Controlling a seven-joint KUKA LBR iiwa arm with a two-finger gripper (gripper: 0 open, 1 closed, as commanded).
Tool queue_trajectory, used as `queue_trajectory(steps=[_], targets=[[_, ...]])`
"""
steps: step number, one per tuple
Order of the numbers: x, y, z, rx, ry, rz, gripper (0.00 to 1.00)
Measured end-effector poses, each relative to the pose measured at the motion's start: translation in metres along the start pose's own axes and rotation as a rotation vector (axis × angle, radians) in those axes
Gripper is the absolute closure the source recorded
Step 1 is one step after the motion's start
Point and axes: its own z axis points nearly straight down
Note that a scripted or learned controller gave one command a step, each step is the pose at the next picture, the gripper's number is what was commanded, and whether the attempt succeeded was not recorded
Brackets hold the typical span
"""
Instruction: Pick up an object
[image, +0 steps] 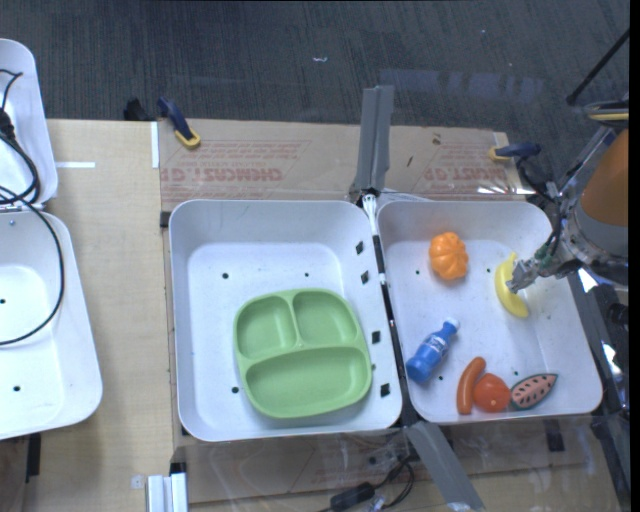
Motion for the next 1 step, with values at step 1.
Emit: queue_trajectory(steps=[1], targets=[[0.0001,0.0000,0.0000,0.000,0.000,0.000,0.00]])
